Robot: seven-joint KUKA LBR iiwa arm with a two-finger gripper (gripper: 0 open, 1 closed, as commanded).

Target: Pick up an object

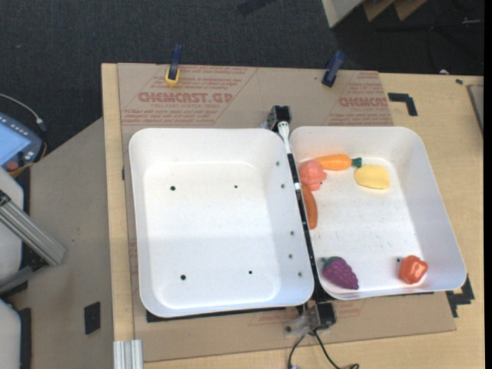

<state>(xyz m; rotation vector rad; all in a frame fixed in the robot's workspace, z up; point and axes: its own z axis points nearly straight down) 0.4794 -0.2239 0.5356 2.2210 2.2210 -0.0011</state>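
Observation:
The right bin (430, 198) holds several toy foods. A pink strawberry-like piece (311, 174) lies near its left wall, with an orange carrot (335, 161) beside it and a long orange piece (310, 207) just below. A yellow lemon (372, 177) rests toward the back. A purple grape bunch (339, 272) and a red pepper (413, 269) sit near the front wall.
The left bin (146, 206) stands beside the right one on a cardboard sheet (231, 91). Clamps sit at the board's back edge: a yellow-and-blue one (174, 66) and a blue one (333, 69). A cable connector (315, 318) lies at the front.

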